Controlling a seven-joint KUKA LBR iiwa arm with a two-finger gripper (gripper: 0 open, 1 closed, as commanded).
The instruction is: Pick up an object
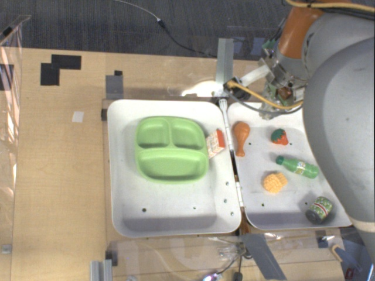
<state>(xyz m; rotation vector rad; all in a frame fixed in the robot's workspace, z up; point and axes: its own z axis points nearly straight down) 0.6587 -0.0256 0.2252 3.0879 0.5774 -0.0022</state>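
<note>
- Closest to my camera, the grey arm point(345, 127) bulks over the right side of the view, with its orange band point(302, 16) near the top right corner.
- Below that band I see the pincer point(281, 95), a dark cluster of metal and cables hanging above the far edge of the right bin point(293, 215). I cannot tell how wide it stands or whether it has hold of anything; nothing is visibly caught in it.
- A yellow cable point(258, 100) loops leftward from the pincer toward the seam between the two bins.
- Just below the pincer in the right bin lies a small red strawberry point(279, 136) with a green top.
- Left of the strawberry lies an orange-brown chicken drumstick point(240, 137), close to the bin's left wall.
- Nearer me than the strawberry lies a green bottle point(297, 167) on its side, with a pale label.
- Left of and slightly below the bottle sits a yellow corn piece point(275, 182).
- In the near right corner of that bin, at the arm's edge, rests a dark green can point(319, 209).
- The left bin point(170, 221) holds a green divided plate point(171, 148) with three compartments.
- A small red and white packet point(216, 143) touches the plate's right edge, near the wall between the bins.
- Both bins rest on a tan worktop point(53, 174), with black marks point(58, 68) at its far left.
</note>
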